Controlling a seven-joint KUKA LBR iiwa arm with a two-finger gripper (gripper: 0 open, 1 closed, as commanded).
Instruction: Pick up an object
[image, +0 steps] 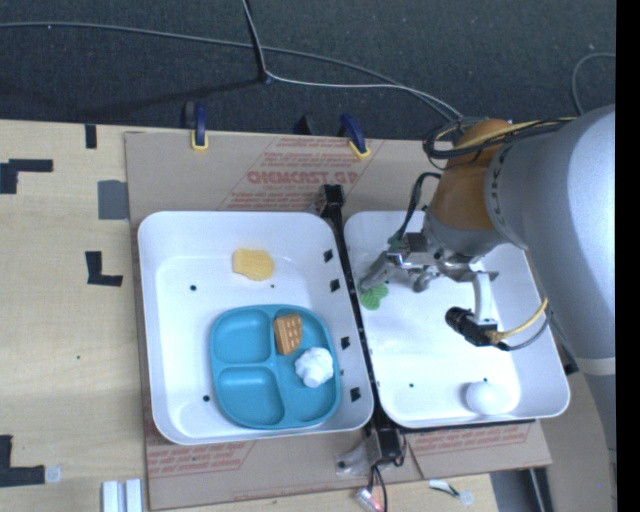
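1. The hand (392, 272) hangs low in the right bin (520, 405), beside a small green object (373, 297) that lies against the bin's left wall.
2. Whether the hand is open or closed I cannot tell; nothing shows in its grip.
3. To do well, centre over the green object, clear of the wall, then descend straight.
4. A white ball (489, 397) at the near edge is likely the easier target.

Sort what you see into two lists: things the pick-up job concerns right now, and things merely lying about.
Job in hand:
- claw, low in the right bin
- small green object beside it

Lying about:
- white ball, right bin
- blue divided tray, left bin
- waffle piece and white lump on the tray
- yellow piece
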